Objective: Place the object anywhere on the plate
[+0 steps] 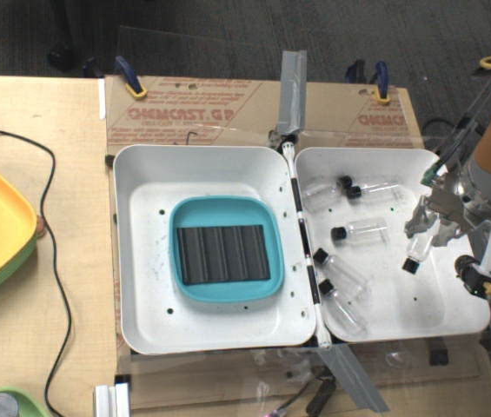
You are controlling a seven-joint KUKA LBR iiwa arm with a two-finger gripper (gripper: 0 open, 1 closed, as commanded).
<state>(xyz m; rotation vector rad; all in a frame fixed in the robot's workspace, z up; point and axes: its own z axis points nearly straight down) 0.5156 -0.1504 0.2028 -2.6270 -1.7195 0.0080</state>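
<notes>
Two shallow white bins are recorded side by side: the left bin [132,259] and the right bin [454,315]. One teal plate [225,214] with a dark ribbed centre is lodged in the left bin, well apart from the arm. One gripper [429,220] is placed over the right side of the right bin; a clear vial with a black cap [416,253] is seen hanging just below it, cap downward, and appears to be pinched by its upper end, though the degree of opening cannot be told and the hold is judged uncertain. Loose vials in the right bin are counted as about five: one at the upper middle [368,189], one at the centre [360,230], one lower left [339,271], one near the bottom edge [347,309], and possibly a capless one at the upper left [316,195]; the glass is transparent, so the count is approximate. Risks are judged as follows: the vial, being smooth and held by a small end, may be dropped during the carry across the divider [301,233]; once released on the plate, a round vial may be expected to roll along the ribs or off the rim; a lift with nothing held is also possible.
</notes>
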